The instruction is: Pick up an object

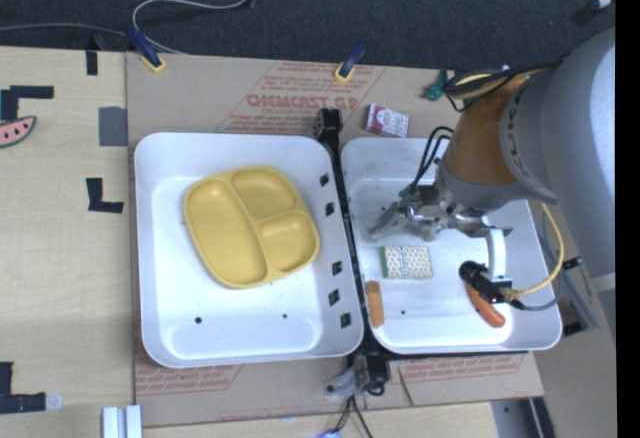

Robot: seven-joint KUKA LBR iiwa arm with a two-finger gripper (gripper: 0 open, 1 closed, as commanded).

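My gripper (392,214) hangs over the upper middle of the right bin (440,331), pointing left, open, with nothing between its fingers. Just below it a small green-and-white patterned pad (407,262) lies flat on the bin floor, apart from the gripper. A short brown-orange stick (374,302) rests against the bin's left wall near the front. An orange piece (488,310) lies at the lower right of the same bin. The left bin (170,326) holds a yellow divided plate (250,224).
A small red packet (385,120) lies on the cardboard behind the right bin. Black clips line the divider (340,226) between the bins. The arm's grey and orange body (520,141) covers the right bin's back right corner.
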